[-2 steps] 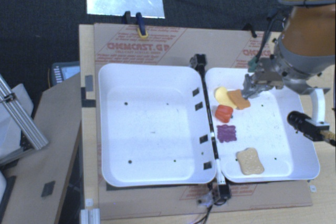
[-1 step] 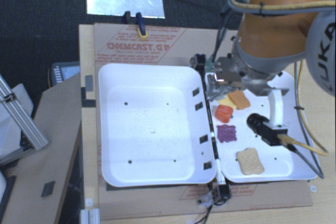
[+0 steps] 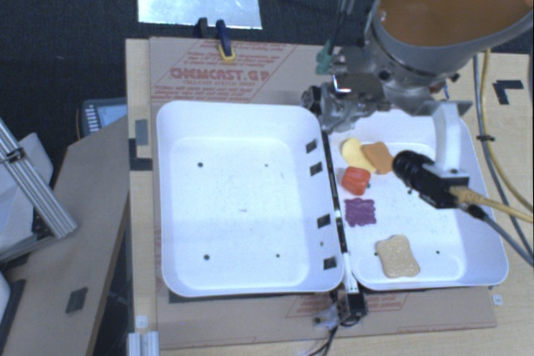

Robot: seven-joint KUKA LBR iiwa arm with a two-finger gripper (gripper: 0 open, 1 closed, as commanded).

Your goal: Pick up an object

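Currently the gripper (image 3: 340,114) hangs over the right bin's (image 3: 480,250) far-left corner, finger state not discernible, presumably lining up on the cluster beside the left wall: yellow piece (image 3: 353,151), orange piece (image 3: 379,156), red block (image 3: 356,179), purple piece (image 3: 360,212), toast (image 3: 397,255).

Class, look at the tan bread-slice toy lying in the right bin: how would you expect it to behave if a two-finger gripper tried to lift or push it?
The bread slice lies flat on the right bin floor, so it probably won't roll or tip. Its low, thin profile may leave fingers little edge to pinch. It looks like a small toy piece, likely light, so a push would probably slide it across the smooth white floor.
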